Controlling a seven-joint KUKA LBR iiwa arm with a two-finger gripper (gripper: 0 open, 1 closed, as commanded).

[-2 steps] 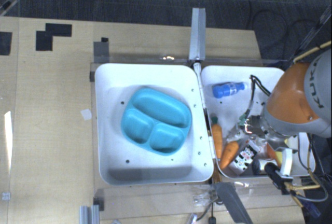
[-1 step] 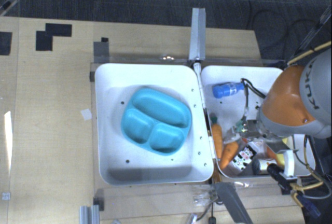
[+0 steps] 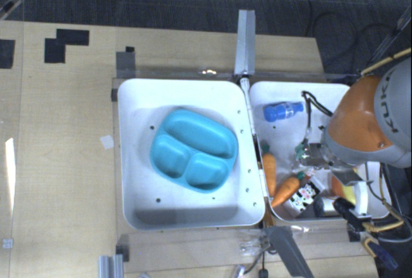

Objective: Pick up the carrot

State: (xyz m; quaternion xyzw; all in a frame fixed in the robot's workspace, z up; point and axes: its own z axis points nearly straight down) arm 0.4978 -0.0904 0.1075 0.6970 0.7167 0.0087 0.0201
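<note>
gripper point(image 3: 308, 175) low in right bin point(image 3: 283, 91), above carrot point(image 3: 285, 191) | jaw state: cannot tell | second carrot point(image 3: 268, 171) just left of gripper | bottle point(image 3: 282, 111) behind gripper

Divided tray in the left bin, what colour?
Light blue, plain, clearest in the camera view: divided tray.

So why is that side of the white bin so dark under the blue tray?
Camera view: the lamp above makes the blue tray cast a soft shadow on the left bin; the carrot looks sharp, and the bins look bright.
</note>
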